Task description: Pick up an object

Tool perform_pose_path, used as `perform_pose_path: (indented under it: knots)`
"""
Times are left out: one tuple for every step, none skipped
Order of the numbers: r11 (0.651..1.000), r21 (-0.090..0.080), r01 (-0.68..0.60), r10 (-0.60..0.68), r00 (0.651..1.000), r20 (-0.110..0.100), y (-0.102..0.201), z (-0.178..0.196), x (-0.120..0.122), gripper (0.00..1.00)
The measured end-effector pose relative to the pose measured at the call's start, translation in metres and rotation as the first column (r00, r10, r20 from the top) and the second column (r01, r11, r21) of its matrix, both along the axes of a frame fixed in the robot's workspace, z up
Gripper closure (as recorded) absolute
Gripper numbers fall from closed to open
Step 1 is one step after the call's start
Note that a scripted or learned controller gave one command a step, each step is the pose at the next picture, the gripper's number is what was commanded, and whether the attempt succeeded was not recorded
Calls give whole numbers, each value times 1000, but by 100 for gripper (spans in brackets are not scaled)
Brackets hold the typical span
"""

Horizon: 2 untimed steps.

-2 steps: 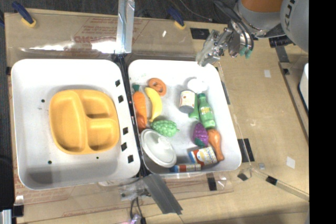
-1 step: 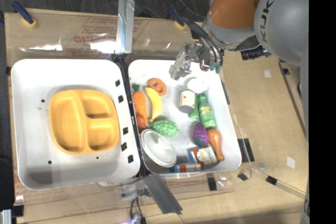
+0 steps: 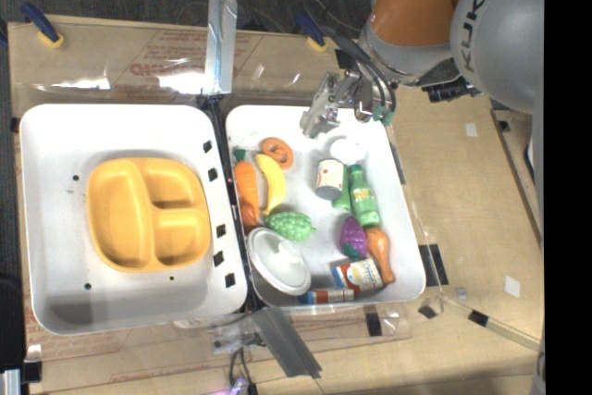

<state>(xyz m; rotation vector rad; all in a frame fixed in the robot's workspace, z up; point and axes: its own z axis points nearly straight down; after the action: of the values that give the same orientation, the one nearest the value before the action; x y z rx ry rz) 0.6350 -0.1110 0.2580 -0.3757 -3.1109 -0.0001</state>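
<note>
Toys fill the right bin [image 3: 400, 199]. The gripper [image 3: 321, 117] hangs above that bin's far edge, and I cannot tell how its tips are set. Just below it lie an orange ring [image 3: 276, 151], a banana [image 3: 270, 181] and a carrot [image 3: 246, 191]. A yellow tray [image 3: 148, 210] sits in the left bin [image 3: 46, 199].

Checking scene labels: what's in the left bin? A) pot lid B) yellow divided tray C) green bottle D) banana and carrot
B: the yellow divided tray sits alone in the left bin, while the banana, carrot and green bottle lie in the right bin.
</note>
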Motion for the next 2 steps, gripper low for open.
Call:
perform_pose_path:
  knots:
    - [1000, 0, -4, 4, 1000, -3, 1, 6, 2, 100]
    - [939, 1, -343, 343, 939, 2, -97, -11, -77, 100]
